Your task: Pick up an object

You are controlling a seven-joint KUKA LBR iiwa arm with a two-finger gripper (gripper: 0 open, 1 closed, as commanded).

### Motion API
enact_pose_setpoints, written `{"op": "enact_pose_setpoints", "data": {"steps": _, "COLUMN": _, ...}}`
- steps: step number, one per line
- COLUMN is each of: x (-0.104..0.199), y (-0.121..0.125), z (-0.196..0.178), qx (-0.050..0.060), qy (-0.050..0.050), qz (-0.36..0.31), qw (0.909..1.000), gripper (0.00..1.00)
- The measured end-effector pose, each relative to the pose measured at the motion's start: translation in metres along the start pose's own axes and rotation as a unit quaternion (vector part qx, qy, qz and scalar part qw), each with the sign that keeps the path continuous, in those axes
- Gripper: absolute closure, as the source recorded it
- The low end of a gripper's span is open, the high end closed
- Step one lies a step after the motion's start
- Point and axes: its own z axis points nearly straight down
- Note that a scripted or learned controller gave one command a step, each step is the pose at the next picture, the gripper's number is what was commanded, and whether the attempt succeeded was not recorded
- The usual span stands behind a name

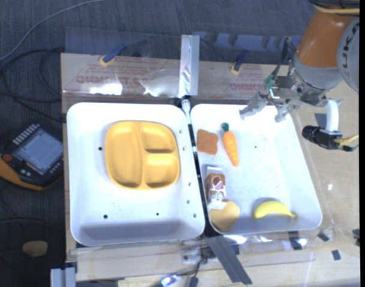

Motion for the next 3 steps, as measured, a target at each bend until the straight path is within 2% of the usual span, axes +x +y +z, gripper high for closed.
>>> {"op": "enact_pose_setpoints", "data": {"steps": 1, "x": 0.031, "y": 0.015, "z": 0.159, "qx": -0.001, "qy": 0.0, "qz": -0.057, "qw": 0.9984, "gripper": 0.0}}
{"op": "enact_pose_setpoints", "data": {"steps": 2, "x": 0.033, "y": 0.015, "z": 0.149, "qx": -0.001, "qy": 0.002, "qz": -0.057, "qw": 0.9984, "gripper": 1.0}}
{"op": "enact_pose_setpoints", "data": {"steps": 3, "x": 0.102, "y": 0.018, "z": 0.07, "qx": 0.0, "qy": 0.0, "qz": -0.022, "qw": 0.9998, "gripper": 1.0}}
